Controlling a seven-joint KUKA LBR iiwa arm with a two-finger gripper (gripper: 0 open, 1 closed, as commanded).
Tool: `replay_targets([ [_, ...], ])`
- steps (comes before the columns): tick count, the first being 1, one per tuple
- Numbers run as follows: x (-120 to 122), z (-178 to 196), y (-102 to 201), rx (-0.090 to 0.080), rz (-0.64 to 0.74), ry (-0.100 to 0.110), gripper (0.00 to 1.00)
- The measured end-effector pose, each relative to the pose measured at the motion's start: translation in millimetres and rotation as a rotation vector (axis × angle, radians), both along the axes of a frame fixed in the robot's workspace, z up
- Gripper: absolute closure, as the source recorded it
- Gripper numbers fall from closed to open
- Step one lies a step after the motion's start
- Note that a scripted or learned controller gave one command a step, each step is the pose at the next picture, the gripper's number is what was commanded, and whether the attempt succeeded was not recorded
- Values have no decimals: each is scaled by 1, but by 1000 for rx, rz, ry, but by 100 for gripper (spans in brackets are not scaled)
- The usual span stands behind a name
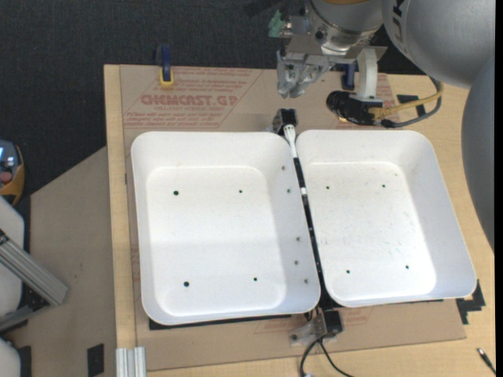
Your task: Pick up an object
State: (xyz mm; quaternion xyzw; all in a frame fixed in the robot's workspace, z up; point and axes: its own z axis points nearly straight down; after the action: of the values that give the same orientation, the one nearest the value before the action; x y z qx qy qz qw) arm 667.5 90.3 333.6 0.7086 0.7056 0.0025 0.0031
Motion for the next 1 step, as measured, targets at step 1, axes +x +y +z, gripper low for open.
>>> replay_targets([
  [1, -3, -85, 76, 2, 11, 18, 100],
])
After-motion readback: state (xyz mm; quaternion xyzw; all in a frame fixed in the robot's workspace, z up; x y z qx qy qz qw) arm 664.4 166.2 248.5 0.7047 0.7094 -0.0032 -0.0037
